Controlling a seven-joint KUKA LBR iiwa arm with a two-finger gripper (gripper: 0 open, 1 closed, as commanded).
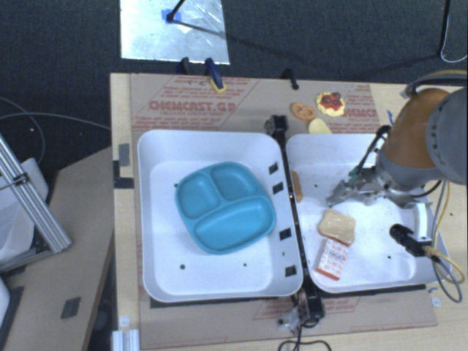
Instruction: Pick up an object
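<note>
Camera view, looking down at a slant, takes in two white bins side by side on the bench. The left bin carries a blue divided plate near its middle. In the right bin lie a tan bread-like piece and, just below it toward the front wall, a small red-and-white packet. The arm reaches in from the right, and its jaws sit low over the right bin, just above the bread-like piece and apart from it. The jaws are small and blurred, so I cannot tell how far they are parted; nothing appears between them.
</note>
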